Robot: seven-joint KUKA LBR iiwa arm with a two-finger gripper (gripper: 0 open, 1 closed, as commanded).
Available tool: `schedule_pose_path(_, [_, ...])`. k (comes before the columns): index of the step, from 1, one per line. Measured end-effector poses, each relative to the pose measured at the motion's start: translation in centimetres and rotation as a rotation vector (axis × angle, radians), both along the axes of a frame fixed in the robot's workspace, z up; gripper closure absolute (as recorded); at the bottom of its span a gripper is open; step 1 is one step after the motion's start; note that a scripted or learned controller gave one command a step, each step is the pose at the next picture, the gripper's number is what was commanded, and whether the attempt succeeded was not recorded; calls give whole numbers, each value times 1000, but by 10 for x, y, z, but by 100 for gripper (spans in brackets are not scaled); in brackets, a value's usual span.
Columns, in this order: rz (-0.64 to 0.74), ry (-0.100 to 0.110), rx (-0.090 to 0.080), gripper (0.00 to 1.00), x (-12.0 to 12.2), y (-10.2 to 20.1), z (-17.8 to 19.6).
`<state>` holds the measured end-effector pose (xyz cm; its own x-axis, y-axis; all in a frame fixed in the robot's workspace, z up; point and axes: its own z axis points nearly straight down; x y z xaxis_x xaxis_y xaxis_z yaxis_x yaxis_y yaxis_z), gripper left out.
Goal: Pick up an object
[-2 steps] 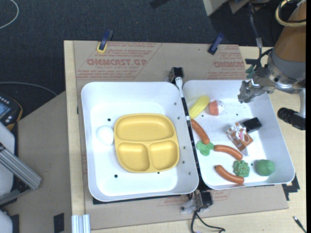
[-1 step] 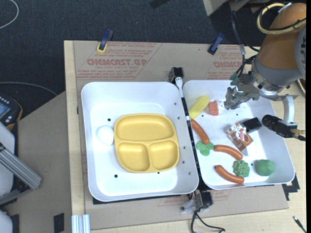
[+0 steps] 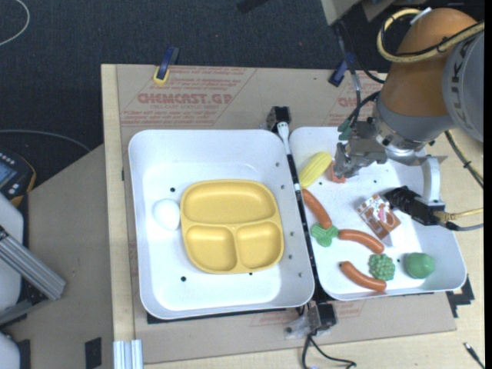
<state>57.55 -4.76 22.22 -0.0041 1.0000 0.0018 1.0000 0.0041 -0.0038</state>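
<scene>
over the right bin [image 3: 453, 271] hung the hand [image 3: 344, 165], low beside a corn cob [image 3: 315, 168] and touching a small red piece [image 3: 337, 177]; finger state could not be told. step: reaching. next: settle on one item, close, lift.

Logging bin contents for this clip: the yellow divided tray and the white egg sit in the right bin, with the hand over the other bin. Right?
Not quite: the yellow divided tray and white egg sit in the left bin, as the camera view shows. The hand is over the other bin.
</scene>
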Motion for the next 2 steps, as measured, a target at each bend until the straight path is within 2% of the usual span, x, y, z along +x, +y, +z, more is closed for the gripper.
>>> schedule_pose_path(2, [2, 1, 1, 100, -41, 100, 12])
